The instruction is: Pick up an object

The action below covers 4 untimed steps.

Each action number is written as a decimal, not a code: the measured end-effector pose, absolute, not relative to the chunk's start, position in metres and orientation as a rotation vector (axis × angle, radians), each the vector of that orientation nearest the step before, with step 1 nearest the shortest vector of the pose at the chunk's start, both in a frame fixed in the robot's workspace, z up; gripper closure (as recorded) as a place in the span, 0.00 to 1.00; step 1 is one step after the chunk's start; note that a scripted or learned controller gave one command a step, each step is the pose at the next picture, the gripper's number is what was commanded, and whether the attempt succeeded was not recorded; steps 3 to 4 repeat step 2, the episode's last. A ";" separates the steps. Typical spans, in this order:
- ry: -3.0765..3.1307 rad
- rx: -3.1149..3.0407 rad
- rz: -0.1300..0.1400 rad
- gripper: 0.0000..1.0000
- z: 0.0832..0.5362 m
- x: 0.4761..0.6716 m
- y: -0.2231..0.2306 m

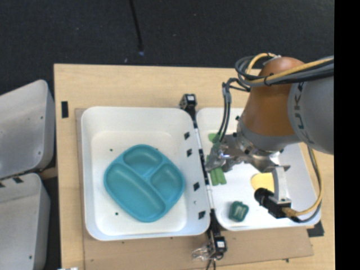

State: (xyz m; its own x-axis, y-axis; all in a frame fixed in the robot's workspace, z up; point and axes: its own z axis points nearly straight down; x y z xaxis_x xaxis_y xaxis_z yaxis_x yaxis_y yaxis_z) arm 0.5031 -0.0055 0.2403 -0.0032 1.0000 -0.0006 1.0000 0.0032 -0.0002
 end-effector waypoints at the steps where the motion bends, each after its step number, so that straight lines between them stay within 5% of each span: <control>1: 2.223 2.217 0.001 1.00 0.233 0.510 0.038; 2: 2.224 2.219 0.000 1.00 0.246 0.515 0.084; 4: 2.224 2.219 0.000 1.00 0.246 0.515 0.084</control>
